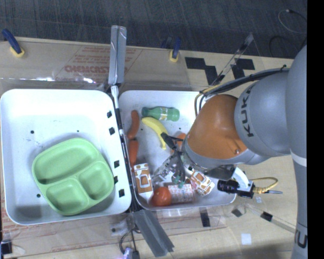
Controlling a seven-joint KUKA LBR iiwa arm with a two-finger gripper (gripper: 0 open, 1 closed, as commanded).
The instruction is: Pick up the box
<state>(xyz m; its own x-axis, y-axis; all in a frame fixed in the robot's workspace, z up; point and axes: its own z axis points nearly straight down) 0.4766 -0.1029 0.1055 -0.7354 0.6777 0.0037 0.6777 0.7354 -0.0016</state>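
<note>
1. The arm (243, 123) is reaching down into the right bin (130, 99). Its gripper (174, 169) is hanging low over the pile, just above the red tomato (161, 197).
2. I am looking hard at the gripper, but it is blurry and mixed in with the stuff under it. I cannot tell if it is open or closed.
3. I am not seeing anything lifted up. The box (143, 178) is lying on the floor of the bin, so I am guessing the pick is not done yet.
4. The box is sitting just up and to the left of the tomato, right by the bin's wall. It is near the gripper but looking apart from it.
5. The box is looking small and flat. It is white with orange-brown patches, and it is lying on its wide side, turned a little.
6. A second packet (203, 183) with the same colours is lying to the right of the tomato, partly under the arm. I am not sure which one the arm is going for.
7. What is left, I am thinking: getting hold of the box, closing on it and lifting it out.
8. A banana (153, 126) is lying well above the tomato, out of the way.
</note>
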